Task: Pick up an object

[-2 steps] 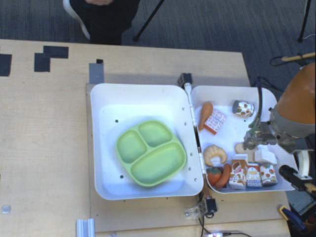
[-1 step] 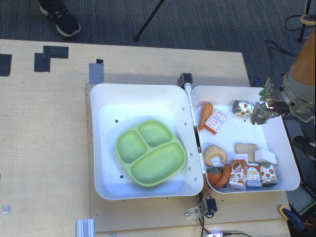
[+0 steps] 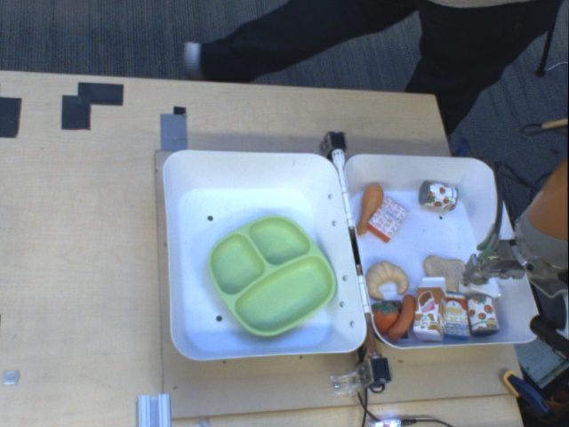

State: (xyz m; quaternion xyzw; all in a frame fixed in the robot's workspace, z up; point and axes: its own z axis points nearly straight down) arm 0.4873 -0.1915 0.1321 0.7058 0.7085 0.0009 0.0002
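Observation:
The right bin [image 3: 471,169] holds several toy foods. A carrot [image 3: 370,205] lies at its upper left beside an orange-and-white packet [image 3: 388,220]. A small can [image 3: 438,196] sits near the top. A croissant [image 3: 388,279] lies lower left, with a tomato [image 3: 386,313] and a sausage [image 3: 405,315] below it. Three small cartons [image 3: 455,313] stand in a row at the bottom. A tan bread slice [image 3: 442,268] lies just left of my gripper [image 3: 481,269], which hovers low over the bin's right side, above the cartons' right end. Nothing is seen held.
The left bin [image 3: 178,238] bears a green divided plate [image 3: 271,274]. A metal clamp [image 3: 336,147] joins the bins at the top, and a cable connector [image 3: 369,374] sits below them. The arm's orange band [image 3: 553,199] is at the right edge.

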